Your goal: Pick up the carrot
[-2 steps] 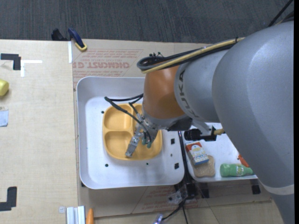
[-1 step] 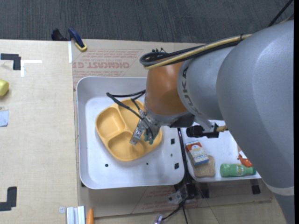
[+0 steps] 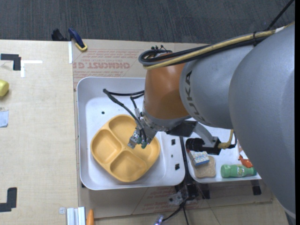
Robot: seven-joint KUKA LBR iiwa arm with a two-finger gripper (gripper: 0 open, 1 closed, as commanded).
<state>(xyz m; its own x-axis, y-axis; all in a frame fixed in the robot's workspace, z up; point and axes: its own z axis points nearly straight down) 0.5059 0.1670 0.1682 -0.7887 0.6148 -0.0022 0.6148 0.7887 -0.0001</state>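
Across the right of the view, the grey arm [image 3: 243,88] is reaching in over both bins, its orange band [image 3: 164,90] hanging above the left bin [image 3: 89,102]. That bin is lying on the pale surface [image 3: 37,139] and is holding a yellow divided plate [image 3: 112,149]. The right bin [image 3: 220,178] is sitting just beside it, mostly hidden under the arm. A green bottle [image 3: 238,171] is lying on its side in the right bin, next to a tan slab [image 3: 205,168] with a blue-and-white box [image 3: 200,159] on top. The carrot [image 3: 245,162] is peeking out as a small orange tip at that bin's right, above the bottle, against the arm's edge. The pincer [image 3: 139,141] is hovering over the plate's right side, well apart from the carrot; whether it is clenched or released cannot be told.
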